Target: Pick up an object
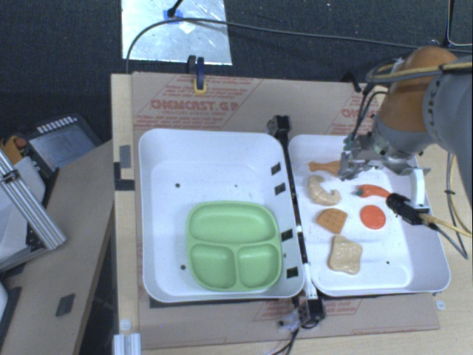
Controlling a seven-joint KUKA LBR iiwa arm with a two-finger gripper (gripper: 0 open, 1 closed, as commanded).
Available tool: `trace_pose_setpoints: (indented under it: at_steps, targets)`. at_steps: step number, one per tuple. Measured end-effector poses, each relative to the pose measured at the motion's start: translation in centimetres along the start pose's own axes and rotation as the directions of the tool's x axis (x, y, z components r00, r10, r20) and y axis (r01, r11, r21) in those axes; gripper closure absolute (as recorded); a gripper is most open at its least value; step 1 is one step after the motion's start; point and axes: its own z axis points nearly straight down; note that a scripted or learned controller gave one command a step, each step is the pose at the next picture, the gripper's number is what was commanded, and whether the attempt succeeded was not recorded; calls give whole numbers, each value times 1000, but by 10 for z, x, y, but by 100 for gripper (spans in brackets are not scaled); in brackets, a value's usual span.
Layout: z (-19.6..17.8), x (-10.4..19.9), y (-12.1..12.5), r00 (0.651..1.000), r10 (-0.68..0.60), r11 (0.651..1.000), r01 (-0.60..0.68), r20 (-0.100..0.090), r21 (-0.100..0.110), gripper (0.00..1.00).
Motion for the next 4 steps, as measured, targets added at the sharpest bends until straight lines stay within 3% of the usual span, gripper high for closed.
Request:
trace_pose_setpoints:
  at_steps: [2, 4]
  targets:
    - [-92, -6, 10, 1000, -4, 1000, 4, 0, -1, 100]
    - [-92, 85, -9, 1000, -10, 1000, 10, -3, 4, 100]
